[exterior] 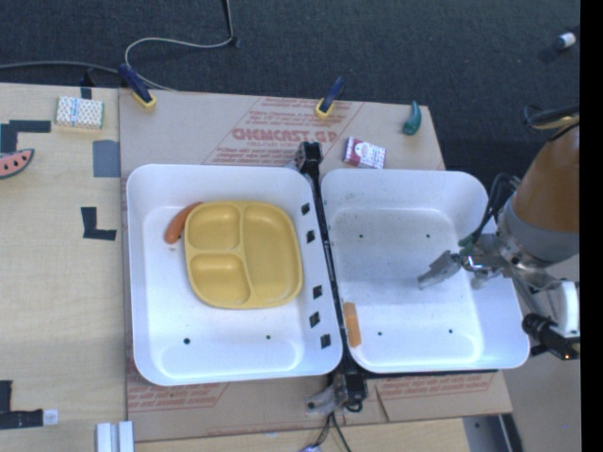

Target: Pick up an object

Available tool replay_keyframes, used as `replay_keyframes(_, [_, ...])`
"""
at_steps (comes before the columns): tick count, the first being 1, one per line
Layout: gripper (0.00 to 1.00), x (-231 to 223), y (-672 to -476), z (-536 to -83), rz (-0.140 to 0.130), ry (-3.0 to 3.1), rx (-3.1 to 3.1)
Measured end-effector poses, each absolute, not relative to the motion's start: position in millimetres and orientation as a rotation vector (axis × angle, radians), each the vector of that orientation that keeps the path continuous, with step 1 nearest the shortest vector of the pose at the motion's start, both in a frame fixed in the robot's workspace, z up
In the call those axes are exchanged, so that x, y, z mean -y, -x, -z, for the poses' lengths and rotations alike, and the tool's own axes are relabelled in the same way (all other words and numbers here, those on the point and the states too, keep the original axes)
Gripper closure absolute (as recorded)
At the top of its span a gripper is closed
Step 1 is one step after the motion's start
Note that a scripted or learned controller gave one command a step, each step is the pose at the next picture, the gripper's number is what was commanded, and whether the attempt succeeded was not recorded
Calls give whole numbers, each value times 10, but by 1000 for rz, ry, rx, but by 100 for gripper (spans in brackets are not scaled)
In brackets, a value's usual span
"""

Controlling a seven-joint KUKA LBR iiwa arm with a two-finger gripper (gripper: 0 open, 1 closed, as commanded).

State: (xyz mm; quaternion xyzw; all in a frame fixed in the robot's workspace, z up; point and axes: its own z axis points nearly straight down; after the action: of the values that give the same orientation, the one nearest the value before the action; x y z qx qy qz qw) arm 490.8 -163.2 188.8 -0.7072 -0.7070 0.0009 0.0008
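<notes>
Over the right bin (415, 185), toward its right wall, your gripper (439, 271) hangs low with its tip pointing left across the floor, and you should read it as carrying nothing, since no object shows between its fingers; whether they stand spread or pinched together cannot be told from this angle, so do not assume either. The arm (551, 196) comes in over the right rim, its orange band sitting just above the wrist, which suggests a slanted reach into the bin rather than a straight drop. The nearest thing you could take is the small orange piece (351, 325), lying along the left wall of the right bin near the front, close to the divider (317, 243); it is well apart from the gripper, and its place hard against the wall likely leaves little room for a finger on that side. In the left bin (155, 347) you have a yellow sectioned tray (243, 254) lying flat, and an orange-red sausage-shaped item (175, 225) touching or just beside the tray's left edge, tucked between tray and bin wall. Judging from this, the pick is not yet made, and you would need to carry the gripper leftward and forward to reach the orange piece.
</notes>
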Motion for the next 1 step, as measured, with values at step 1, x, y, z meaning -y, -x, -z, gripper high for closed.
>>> replay_keyframes(1, [0, 1325, -5063, -1087, -2, 2218, 2220])
